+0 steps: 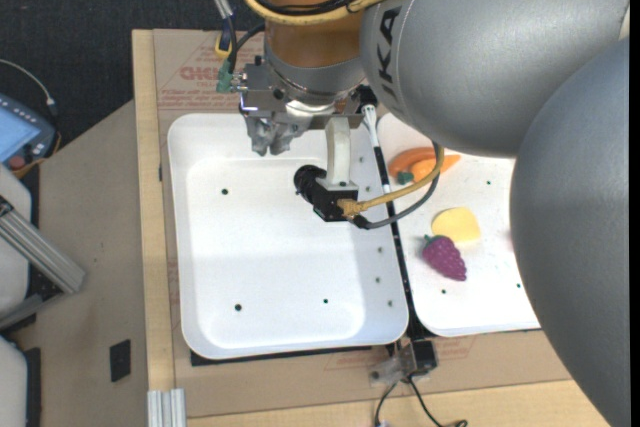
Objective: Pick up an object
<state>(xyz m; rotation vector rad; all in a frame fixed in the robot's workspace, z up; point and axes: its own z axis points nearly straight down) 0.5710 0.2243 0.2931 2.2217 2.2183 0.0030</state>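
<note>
While the gripper [272, 137] hangs at the left bin's [200, 315] far edge, fingers' state untellable, the carrot [415, 161], lemon [456, 224] and grapes [445, 257] lie in the right bin [480, 315]. Approach seems pending; next, reach across.

Two white bins: the left bin [200, 215] and, beside it, the right bin [480, 315] with one carrot [415, 161], one yellow piece [456, 224], one purple grape bunch [445, 257].

left bin [270, 315] floor open, arm [500, 35] overhanging right bin [480, 315]
</note>
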